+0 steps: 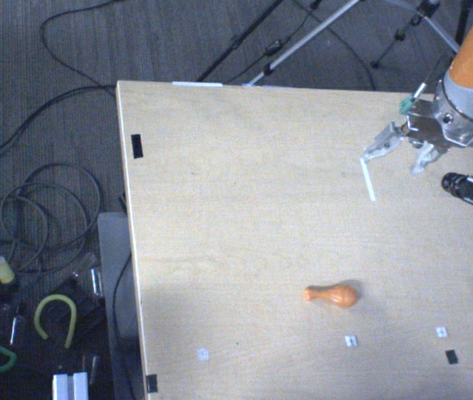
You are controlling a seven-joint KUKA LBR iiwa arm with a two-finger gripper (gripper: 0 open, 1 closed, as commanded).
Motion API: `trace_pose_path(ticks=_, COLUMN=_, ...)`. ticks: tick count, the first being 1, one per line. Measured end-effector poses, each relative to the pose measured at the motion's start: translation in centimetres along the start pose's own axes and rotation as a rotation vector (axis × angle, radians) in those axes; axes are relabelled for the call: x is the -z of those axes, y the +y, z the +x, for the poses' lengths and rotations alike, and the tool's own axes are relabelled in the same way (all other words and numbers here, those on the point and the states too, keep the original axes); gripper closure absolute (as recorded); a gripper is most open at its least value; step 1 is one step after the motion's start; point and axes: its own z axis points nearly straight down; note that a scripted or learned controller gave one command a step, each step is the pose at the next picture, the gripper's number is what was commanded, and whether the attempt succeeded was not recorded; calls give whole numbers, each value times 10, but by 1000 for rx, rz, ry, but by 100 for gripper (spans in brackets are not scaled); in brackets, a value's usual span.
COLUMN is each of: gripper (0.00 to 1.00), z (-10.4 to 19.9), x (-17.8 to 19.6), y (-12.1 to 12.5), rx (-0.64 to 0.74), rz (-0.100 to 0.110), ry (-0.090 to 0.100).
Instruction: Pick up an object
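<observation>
Camera view, left to right: a black marker (137, 146) sits near the left edge of the pale wooden bench (245, 190). An orange pear-shaped object (332, 295) lies on its side toward the near right, well apart from the gripper (400, 151). That gripper hovers at the far right, fingers spread open, gripping nothing, just beside a thin white stick (368, 179).

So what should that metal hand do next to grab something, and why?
Probably drop a little toward the white stick. The hand hangs at the bench's far right with fingers spread, the stick just below its left finger; the orange pear-shaped toy lies much farther off.
</observation>
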Motion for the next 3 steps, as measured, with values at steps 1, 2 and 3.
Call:
trace_pose_path(ticks=1, gripper=0, z=1, x=-85, y=53, rx=48, rz=1, ry=-2)
trace_pose_path(ticks=2, gripper=0, z=-3, x=-55, y=55, rx=116, rz=-1, ry=-2)
trace_pose_path(ticks=3, gripper=0, z=-2, x=-64, y=55, rx=122, rz=1, ry=-1)
